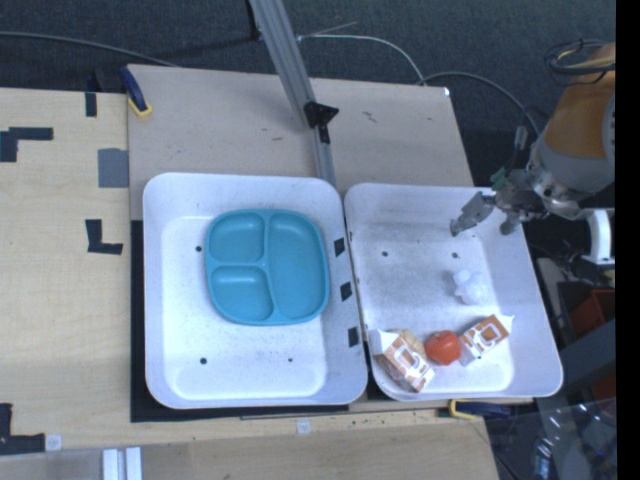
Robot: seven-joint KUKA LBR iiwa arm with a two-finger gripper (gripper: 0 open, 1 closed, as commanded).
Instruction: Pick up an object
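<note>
Risk, judged: objects crowd the right bin's near rim and corner, so a descending finger may strike the wall or nudge a neighbour. Left bin (160,268): blue divided plate (268,266). Right bin (400,208): patterned packet (406,359), red ball (443,347), second packet (485,335), small white lump (465,285). Gripper (484,215): fingers apart, empty, above far right edge.
</note>
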